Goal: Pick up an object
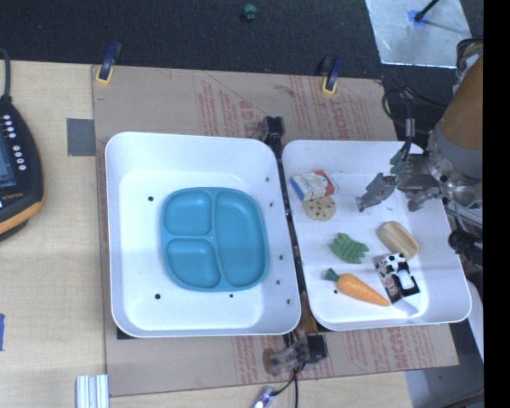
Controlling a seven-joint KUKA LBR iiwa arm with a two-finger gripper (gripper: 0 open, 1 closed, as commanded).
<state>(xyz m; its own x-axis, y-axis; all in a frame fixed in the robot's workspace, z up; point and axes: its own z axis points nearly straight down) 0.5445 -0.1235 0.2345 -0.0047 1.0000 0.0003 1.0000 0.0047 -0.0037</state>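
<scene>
Carrot (361,289), orange with green top, lying flat; gripper (376,195) fingers spread, empty.

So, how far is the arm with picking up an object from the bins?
Nothing looks picked up yet. The two-finger gripper hangs over the upper part of the right white bin, and I see nothing between its fingers. The orange toy carrot, the green leafy piece, the tan bread roll and the round cookie all lie in that bin. The whole grasp and lift are left.

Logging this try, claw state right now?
Claw: over the right bin, nothing seen in it; open or shut cannot be told.
</scene>
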